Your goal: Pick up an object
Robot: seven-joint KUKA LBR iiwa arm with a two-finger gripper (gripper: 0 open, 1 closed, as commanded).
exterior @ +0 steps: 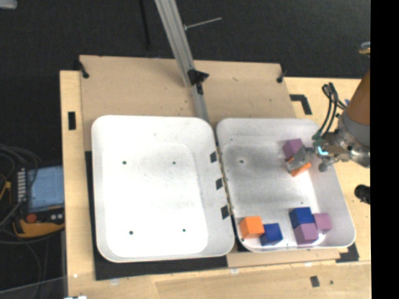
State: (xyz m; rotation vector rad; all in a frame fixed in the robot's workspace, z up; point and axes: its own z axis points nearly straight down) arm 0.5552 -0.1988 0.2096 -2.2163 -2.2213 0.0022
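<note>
Purple block (292, 148) sat in right bin (268, 136), upper part, orange block (300, 169) touching beside it. Gripper (305, 159) hovered there; you could not tell its state. Blocks looked light, rigid; you'd pinch flat opposite faces.

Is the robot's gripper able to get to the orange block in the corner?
Probably yes. The orange block sits open from above in the right bin, though the blue block touches it. The gripper is over the same bin.

Two shallow white plastic bins (156, 185), smooth, scuffed grey; pale matt wooden bench board (143, 80); brushed silvery metal rail (174, 30).
</note>
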